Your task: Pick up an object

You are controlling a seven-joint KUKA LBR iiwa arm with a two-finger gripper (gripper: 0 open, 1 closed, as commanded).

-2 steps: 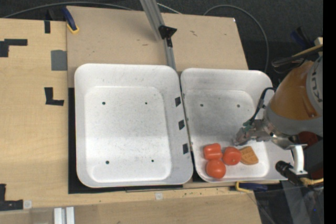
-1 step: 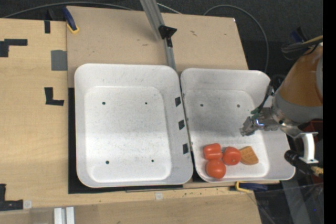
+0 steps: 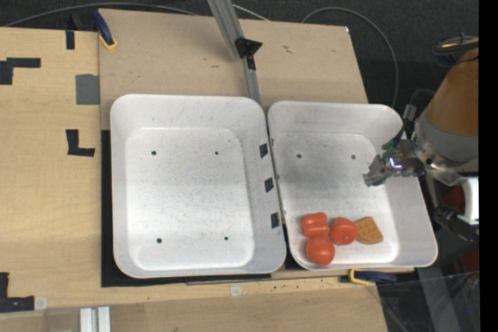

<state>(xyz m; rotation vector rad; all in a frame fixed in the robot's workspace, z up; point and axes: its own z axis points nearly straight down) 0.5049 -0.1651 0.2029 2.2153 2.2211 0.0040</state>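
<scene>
Three red tomato-like balls (image 3: 315, 225), (image 3: 343, 231), (image 3: 320, 250) cluster at the near edge of the right bin (image 3: 327, 128). An orange-brown cracker-like piece (image 3: 369, 231) lies just right of them. My gripper (image 3: 379, 170) hangs over the right side of that bin, above and to the right of the objects. It is well apart from the objects, with nothing seen between its fingers. The grey arm with its orange band (image 3: 459, 101) comes in from the right edge.
The left bin (image 3: 187, 109) sits beside the right one on the wooden bench (image 3: 47, 128). A slanted metal pole (image 3: 222, 0) crosses from the top down to the seam between the bins. Cables run behind the bench.
</scene>
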